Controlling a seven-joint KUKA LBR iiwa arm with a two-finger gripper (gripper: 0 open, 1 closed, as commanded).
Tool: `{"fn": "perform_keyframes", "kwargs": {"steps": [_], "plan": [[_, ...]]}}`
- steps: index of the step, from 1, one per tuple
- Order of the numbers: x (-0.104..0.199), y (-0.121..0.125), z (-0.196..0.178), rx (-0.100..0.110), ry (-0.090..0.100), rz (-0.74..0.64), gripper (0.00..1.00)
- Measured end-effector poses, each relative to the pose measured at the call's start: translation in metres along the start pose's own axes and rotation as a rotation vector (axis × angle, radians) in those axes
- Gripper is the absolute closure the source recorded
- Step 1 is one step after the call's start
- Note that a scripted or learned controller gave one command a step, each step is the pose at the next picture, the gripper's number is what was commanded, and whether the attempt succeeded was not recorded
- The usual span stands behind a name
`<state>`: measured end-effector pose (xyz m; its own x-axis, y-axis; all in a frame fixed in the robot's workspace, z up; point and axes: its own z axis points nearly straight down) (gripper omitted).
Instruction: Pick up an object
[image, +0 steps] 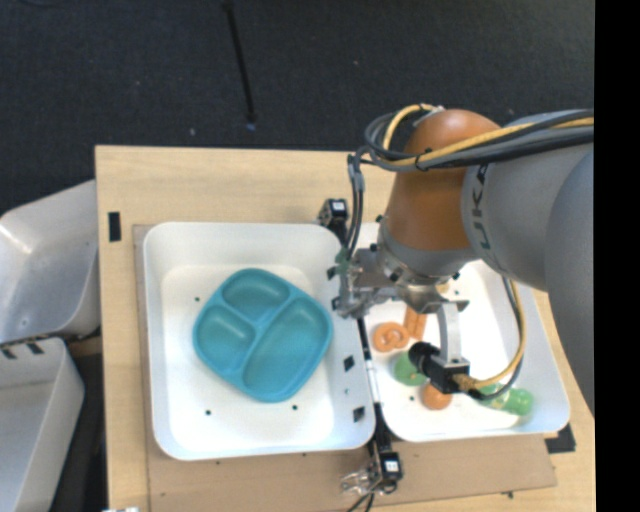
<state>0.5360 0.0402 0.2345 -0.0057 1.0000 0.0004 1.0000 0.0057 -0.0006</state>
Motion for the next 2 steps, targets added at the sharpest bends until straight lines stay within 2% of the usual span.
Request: {"fn": "perform_keyframes", "kwargs": {"steps": [1,2], "plan": [[0.0477,-0.0202,-0.015,-0.001,0.002,-0.003,1.0],[0.045,-0.0196,-0.0143,0.0,0.001,0.002,0.0]]}}
